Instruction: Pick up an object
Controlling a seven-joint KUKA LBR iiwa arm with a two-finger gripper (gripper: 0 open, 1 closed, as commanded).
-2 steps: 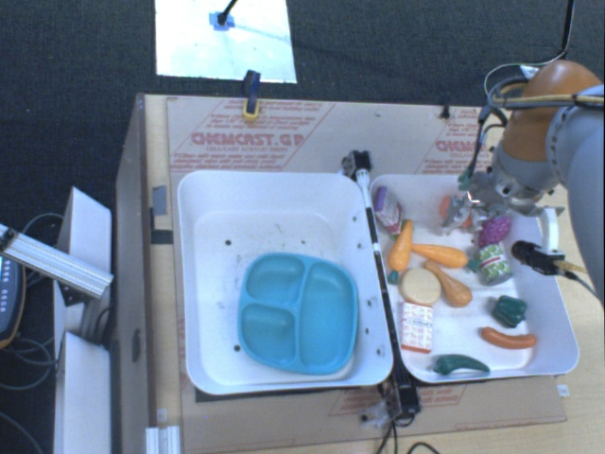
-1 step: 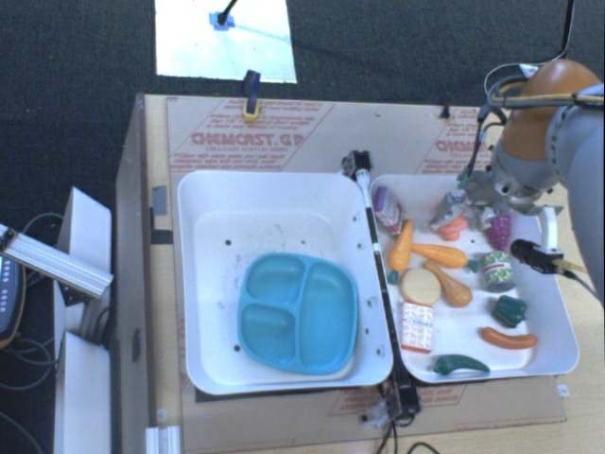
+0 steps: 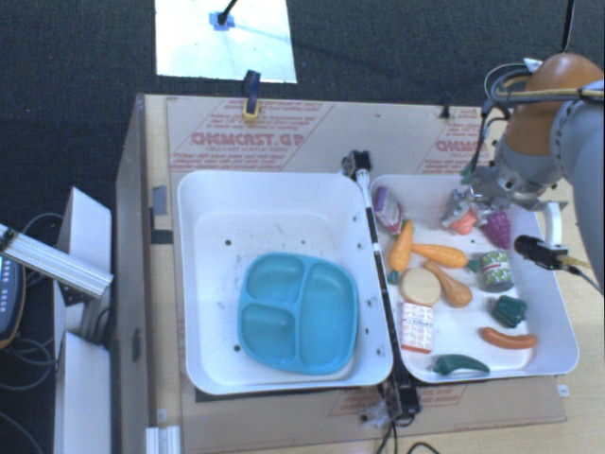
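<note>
Hovering at 1 o'clock in the right bin, my gripper sits over a pink item, grip state impossible to tell, grapes at its 3 o'clock.

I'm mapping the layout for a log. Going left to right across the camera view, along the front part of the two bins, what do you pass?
Blue divided plate → red-and-white packet → green pepper → sausage.
</note>
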